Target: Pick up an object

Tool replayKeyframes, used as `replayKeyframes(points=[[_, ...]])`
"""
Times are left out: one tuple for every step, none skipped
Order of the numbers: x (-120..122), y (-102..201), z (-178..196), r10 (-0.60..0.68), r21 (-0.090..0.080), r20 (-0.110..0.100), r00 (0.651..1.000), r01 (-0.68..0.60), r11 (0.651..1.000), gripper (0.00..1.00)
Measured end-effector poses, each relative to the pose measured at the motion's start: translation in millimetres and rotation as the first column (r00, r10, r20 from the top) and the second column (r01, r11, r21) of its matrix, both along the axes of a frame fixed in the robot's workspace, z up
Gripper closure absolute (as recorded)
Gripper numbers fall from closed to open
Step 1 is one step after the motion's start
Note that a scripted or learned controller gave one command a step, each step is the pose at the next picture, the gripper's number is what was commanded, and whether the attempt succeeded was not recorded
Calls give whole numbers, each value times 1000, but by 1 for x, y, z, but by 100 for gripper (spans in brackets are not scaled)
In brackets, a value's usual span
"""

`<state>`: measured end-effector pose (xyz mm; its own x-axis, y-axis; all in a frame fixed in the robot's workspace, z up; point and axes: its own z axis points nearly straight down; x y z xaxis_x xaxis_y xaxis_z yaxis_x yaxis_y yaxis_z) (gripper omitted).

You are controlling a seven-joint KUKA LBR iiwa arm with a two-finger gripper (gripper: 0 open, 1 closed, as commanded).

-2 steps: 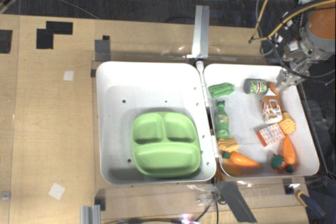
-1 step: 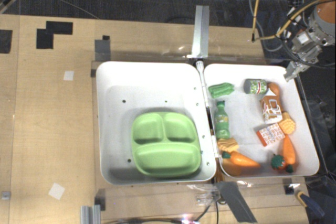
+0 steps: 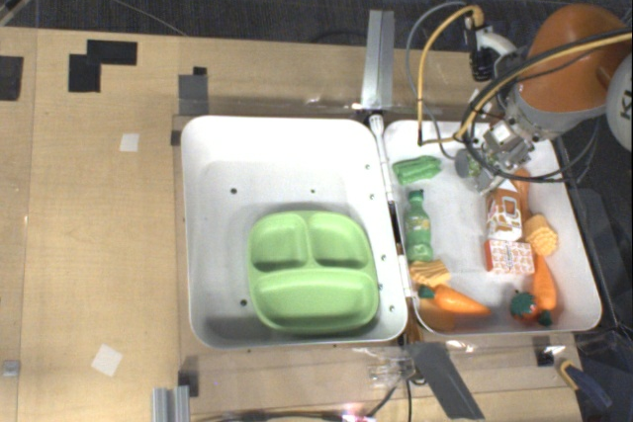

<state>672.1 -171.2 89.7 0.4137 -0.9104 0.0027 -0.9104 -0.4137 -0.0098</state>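
Green plastic, a divided tray (image 3: 313, 270), sits alone in the left bin (image 3: 203, 212). In the right bin (image 3: 584, 296), from left to right: a green wrapper (image 3: 416, 169) at the top, a green bottle (image 3: 418, 225) below it, an orange carrot (image 3: 453, 300), two small cartons (image 3: 506, 230), and a second carrot (image 3: 542, 287). The gripper (image 3: 492, 151) hovers over this bin's upper part; whether it is spread or closed cannot be told.

A pale green divided tray (image 3: 313, 270) lies in a white bin (image 3: 213, 163). At 3 o'clock, a second white bin (image 3: 584, 296) holds a green bottle (image 3: 418, 225), orange carrots (image 3: 457, 300), and a red-and-white carton (image 3: 510, 258), on a tan tabletop (image 3: 89, 242) with black squares.
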Motion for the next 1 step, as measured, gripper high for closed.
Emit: replayKeyframes(points=[[1, 9, 125, 68, -4, 9, 998, -68, 998, 100]])
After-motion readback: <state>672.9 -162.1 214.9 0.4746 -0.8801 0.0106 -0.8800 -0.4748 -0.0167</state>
